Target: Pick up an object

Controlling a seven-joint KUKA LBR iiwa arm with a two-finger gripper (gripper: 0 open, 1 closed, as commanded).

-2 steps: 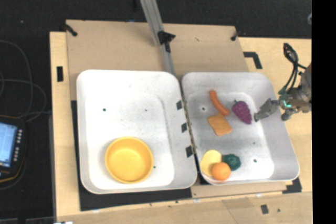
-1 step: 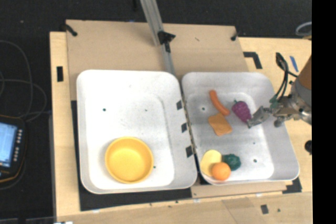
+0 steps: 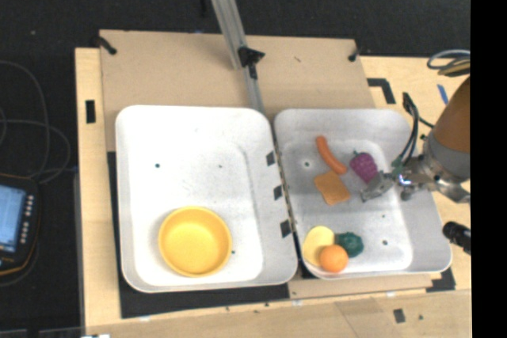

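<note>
The right bin holds several toy foods. An orange carrot lies at its upper middle, with a purple bunch of grapes to its right. A tan square piece sits just below the carrot. At the bin's front are a yellow piece, an orange ball and a dark green piece. My gripper reaches in from the right and hangs just below and right of the grapes, close to them. Nothing shows as held in it.
The left bin holds a yellow bowl at its front. A grey metal pole rises behind the bins. The arm's orange band is over the right bin's right edge. A tablet lies off the bench at left.
</note>
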